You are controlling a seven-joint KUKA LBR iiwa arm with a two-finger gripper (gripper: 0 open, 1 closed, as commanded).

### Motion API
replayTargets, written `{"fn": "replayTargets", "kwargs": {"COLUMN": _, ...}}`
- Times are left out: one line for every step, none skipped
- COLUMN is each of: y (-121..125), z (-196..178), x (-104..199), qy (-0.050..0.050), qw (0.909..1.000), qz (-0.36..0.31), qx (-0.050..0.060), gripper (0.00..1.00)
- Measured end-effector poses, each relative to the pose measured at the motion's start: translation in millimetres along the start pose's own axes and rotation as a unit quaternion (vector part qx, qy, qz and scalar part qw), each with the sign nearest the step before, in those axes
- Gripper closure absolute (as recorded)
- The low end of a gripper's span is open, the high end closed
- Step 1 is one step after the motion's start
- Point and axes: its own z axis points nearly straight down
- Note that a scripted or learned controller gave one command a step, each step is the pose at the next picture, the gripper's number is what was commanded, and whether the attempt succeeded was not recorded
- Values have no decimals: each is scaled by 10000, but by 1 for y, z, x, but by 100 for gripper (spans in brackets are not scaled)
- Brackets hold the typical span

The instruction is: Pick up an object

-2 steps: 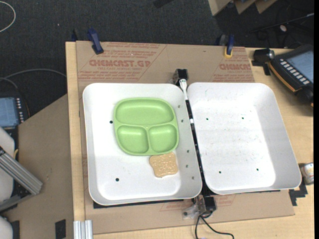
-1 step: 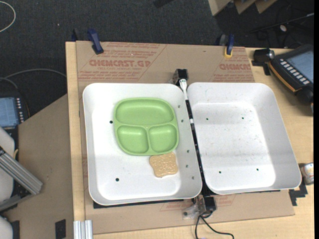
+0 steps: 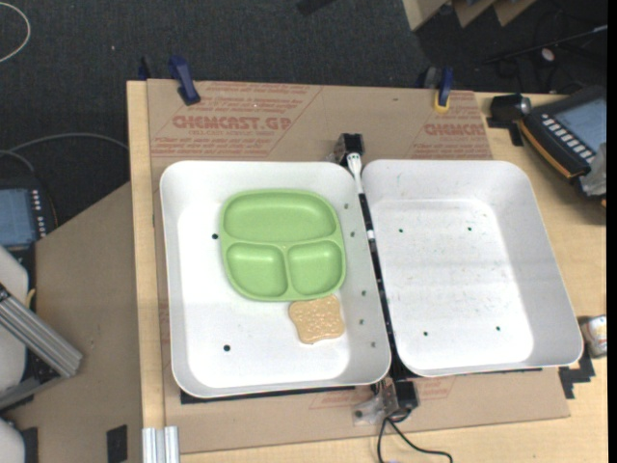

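A green divided plate [image 3: 282,243] with three compartments lies in the left white bin [image 3: 193,355], toward its upper middle. A tan, toast-like flat piece [image 3: 317,319] lies just below the plate's lower right edge, touching or nearly touching it. The right white bin [image 3: 463,345] sits beside the left one.
Both bins rest on a brown cardboard sheet [image 3: 289,114] clamped at the back by a blue clip [image 3: 183,78] and another clip [image 3: 443,90]. A black and white strip [image 3: 364,220] runs between the bins. A dark device [image 3: 564,138] sits at the far right.
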Motion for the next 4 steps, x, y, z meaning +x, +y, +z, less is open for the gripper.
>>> {"fn": "replayTargets", "kwargs": {"y": 31, "z": -177, "x": 7, "qy": -44, "qw": 9999, "qz": -7, "qx": -116, "gripper": 100}}
{"fn": "replayTargets", "kwargs": {"y": -23, "z": -42, "x": 33, "qy": 28, "qw": 10000, "qz": 17, "qx": 66, "gripper": 100}}
{"fn": "replayTargets", "kwargs": {"y": -63, "z": 26, "x": 57, "qy": 20, "qw": 10000, "qz": 15, "qx": 39, "gripper": 100}}
{"fn": "replayTargets", "kwargs": {"y": -38, "z": -177, "x": 53, "qy": -38, "qw": 9999, "qz": -2, "qx": -119, "gripper": 100}}
